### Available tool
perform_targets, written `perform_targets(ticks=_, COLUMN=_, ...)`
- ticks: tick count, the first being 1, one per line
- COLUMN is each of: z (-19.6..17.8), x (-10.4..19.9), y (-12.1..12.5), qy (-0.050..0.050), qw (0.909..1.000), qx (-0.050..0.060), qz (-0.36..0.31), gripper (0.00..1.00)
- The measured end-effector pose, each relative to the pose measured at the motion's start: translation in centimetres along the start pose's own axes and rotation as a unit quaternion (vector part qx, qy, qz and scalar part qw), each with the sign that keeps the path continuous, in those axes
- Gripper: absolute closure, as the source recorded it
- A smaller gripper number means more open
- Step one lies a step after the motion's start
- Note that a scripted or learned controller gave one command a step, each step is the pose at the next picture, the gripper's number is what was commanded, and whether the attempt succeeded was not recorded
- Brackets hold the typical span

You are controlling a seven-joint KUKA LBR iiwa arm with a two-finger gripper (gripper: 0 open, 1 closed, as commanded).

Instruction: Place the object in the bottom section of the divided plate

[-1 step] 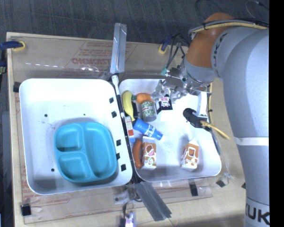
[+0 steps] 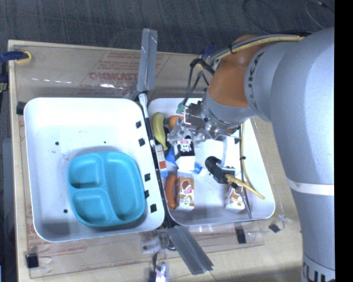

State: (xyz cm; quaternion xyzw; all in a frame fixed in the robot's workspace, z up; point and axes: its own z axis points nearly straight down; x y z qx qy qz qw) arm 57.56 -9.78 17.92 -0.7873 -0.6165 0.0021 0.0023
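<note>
The left bin (image 2: 32,157) holds the blue divided plate (image 2: 106,188), which lies flat in the near half of that bin with its two small sections on its left side and its one large section on its right. Everything else sits to the right of the plate, across the wall where the two bins meet, in the right bin (image 2: 260,178). Closest to the plate are a yellow banana (image 2: 159,129), up and to its right against that wall, and a reddish sausage (image 2: 171,192), level with the plate's right edge. Just right of the sausage stands a small brown-and-white carton (image 2: 186,194). The gripper (image 2: 185,138) hangs low over this cluster, right of the plate and above the carton, between banana and carton; whether it is open, closed or clamped on anything cannot be told, so no object can be called held. Farther right of the plate lies a second carton (image 2: 235,200). The grey arm (image 2: 276,81) with its orange band (image 2: 230,84) is farthest from the plate.
</note>
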Motion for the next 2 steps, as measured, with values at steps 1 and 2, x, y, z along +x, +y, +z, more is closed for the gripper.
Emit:
perform_targets(ticks=1, z=-1.10, x=8.93, y=-6.55, qy=-0.001, qw=0.9999, qx=0.000, qz=-0.011, gripper=1.00)
perform_targets(ticks=2, z=-1.12, x=8.83, y=-6.51, qy=0.000, qw=0.9999, qx=-0.001, qz=-0.010, gripper=0.00)
